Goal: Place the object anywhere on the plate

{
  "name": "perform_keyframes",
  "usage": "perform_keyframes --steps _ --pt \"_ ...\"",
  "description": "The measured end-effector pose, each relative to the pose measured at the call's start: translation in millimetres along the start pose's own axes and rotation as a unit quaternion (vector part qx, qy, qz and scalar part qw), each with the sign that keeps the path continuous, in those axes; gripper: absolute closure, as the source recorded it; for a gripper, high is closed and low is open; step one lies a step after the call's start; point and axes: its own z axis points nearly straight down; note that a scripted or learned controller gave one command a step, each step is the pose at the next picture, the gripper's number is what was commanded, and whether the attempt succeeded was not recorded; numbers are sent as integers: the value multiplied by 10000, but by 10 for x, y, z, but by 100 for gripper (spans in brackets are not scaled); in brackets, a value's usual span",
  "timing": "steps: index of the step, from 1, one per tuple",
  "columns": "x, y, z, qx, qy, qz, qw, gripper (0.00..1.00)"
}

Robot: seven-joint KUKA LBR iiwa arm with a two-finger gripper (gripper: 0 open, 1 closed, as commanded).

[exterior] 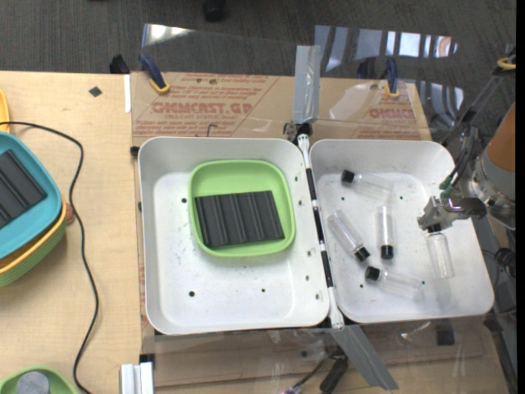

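Note:
A green square plate (242, 179) lies in the left bin (164, 286) with a black ridged pad (239, 218) on it. Several clear vials with black caps lie in the right bin (459, 302), among them one in the middle (383, 230) and one near the front (399, 283). My gripper (433, 220) hangs low over the right side of that bin. Another clear vial (441, 255) sits right beneath its tip. Whether the gripper grips that vial cannot be made out.
A vial (371, 181) lies at the back of the right bin and another (347, 232) beside the divider. A teal tray (25, 191) and a black cable (82, 245) are on the wooden bench at left. Cardboard (213, 101) stands behind the bins.

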Motion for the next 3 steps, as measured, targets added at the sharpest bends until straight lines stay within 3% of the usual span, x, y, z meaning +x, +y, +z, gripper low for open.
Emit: perform_keyframes --steps 1,2,3 --pt "-1 0 -1 0 -1 -1 10000 0" --pt "-99 -208 -556 7 -8 1682 9858 0" --pt "-352 -111 -1357 20 -13 3432 9393 0"
